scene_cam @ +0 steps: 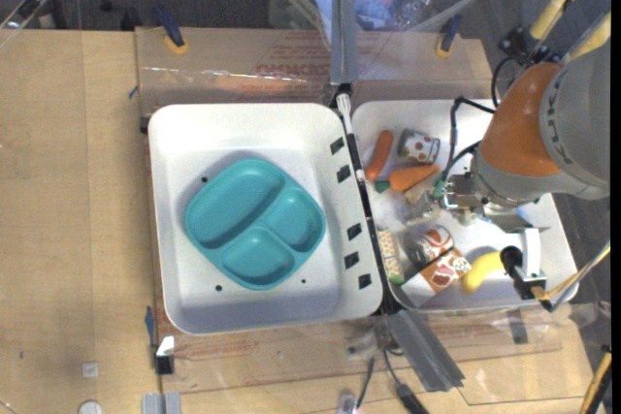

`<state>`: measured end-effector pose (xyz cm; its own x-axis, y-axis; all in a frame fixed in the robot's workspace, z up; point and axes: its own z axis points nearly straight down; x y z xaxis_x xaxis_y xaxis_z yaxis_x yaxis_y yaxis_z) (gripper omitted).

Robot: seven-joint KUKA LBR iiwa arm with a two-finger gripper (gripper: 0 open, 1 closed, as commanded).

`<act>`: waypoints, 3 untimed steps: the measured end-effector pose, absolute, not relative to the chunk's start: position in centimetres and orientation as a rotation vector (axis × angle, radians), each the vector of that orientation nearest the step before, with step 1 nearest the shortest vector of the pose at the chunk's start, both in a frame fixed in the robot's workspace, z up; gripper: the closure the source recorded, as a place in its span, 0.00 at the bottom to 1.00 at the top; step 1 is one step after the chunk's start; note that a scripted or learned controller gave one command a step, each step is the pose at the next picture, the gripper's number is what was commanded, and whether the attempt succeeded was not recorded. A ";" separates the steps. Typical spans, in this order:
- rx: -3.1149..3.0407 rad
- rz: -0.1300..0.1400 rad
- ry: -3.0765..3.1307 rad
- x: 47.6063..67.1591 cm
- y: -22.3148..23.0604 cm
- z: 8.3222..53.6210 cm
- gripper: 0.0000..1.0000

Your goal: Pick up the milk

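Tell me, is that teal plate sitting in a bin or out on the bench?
In a bin: the teal plate lies flat inside the left bin.

A light wooden bench [68,208] carries two shallow white bins. The left bin [165,208] sits at nine o'clock of the right bin [553,238], their walls touching.

Crowded right bin [543,238]; roomy left bin [243,126]
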<state>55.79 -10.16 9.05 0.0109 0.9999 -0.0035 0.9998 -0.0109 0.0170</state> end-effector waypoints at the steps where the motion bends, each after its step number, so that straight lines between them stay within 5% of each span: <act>1: 2.154 0.039 2.239 50.8 -11.8 9.4 0.00; 3: 2.124 0.057 2.236 49.9 -9.7 9.9 0.00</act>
<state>49.94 -9.72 9.89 -0.0508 0.9986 -0.0161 0.9965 0.0517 0.0661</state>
